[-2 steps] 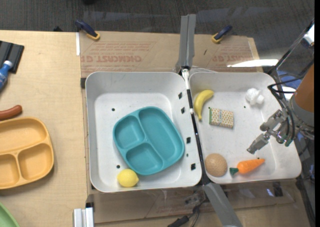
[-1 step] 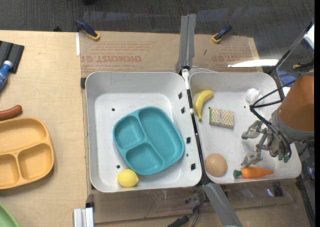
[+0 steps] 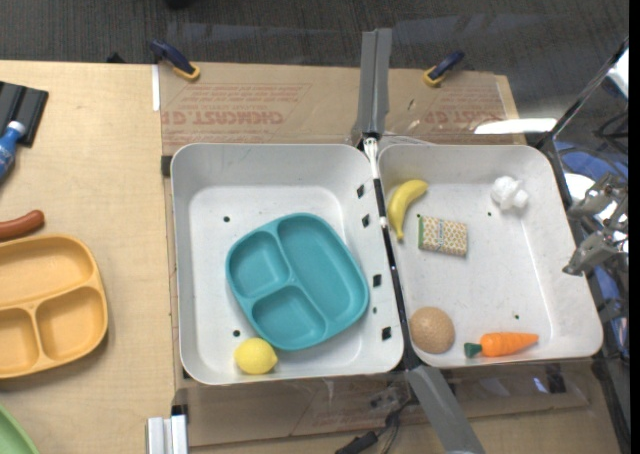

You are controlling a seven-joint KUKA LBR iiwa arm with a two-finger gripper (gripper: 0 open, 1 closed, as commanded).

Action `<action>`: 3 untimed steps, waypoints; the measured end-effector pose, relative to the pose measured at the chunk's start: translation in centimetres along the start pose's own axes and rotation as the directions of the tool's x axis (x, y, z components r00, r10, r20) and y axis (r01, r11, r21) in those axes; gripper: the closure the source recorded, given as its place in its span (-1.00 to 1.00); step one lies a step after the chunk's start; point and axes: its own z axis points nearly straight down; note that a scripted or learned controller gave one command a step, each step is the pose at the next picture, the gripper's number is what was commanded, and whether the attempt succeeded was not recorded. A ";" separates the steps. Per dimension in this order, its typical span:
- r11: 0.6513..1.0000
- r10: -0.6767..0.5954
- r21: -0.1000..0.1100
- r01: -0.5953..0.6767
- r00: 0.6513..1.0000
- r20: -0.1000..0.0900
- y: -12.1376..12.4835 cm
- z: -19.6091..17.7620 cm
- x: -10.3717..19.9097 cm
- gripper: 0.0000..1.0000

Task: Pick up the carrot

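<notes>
Orange and green-tipped, the carrot (image 3: 508, 344) lies flat along the near edge of the right bin (image 3: 545, 277), its leafy stub pointing left. Just to its left sits a tan, egg-shaped ball (image 3: 432, 329), close to the stub but not touching it as far as I can see. Farther back in the same bin a yellow banana (image 3: 405, 205) curves beside the left wall, a small speckled green packet (image 3: 443, 236) lies just right of it, and a white lumpy thing (image 3: 510, 193) rests near the far right corner.

My pincer (image 3: 598, 238) hangs off the right rim of that bin, well apart from the carrot. It is a tangle of grey metal against the clutter there, and I cannot tell how its fingers stand.

The left bin (image 3: 200, 262) holds a teal divided plate (image 3: 296, 281) and a yellow lemon (image 3: 256, 356) tucked just beside the plate's near-left corner. Out on the wooden surface (image 3: 90, 132) to the left lie an orange divided tray (image 3: 45, 307) and a brown sausage-shaped piece (image 3: 20, 225) just behind it.
</notes>
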 end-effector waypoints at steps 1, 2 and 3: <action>0.999 0.042 0.001 -0.042 0.999 0.000 -0.5 -17.8 1.0 -1.00; 0.999 0.043 0.001 -0.043 0.999 0.004 -0.4 -18.8 0.9 1.00; 0.992 0.129 0.001 -0.129 0.992 -0.004 -0.2 2.3 0.7 1.00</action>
